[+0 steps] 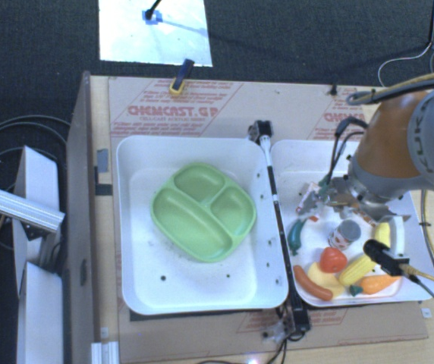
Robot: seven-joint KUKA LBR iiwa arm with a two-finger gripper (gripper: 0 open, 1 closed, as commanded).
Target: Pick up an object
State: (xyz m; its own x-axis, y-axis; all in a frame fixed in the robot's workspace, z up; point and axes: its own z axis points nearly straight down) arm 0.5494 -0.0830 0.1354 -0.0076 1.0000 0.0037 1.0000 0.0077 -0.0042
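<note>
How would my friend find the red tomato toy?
Look in the right-hand white bin, where small toy foods pile up near its front edge. The round red plastic tomato sits between the long orange-red sausage and the yellow corn cob; it alone is ball-shaped.

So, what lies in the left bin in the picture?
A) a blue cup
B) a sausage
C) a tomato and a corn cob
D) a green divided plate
D: the green divided plate rests in the left bin, while the toy foods lie in the right bin.
</note>
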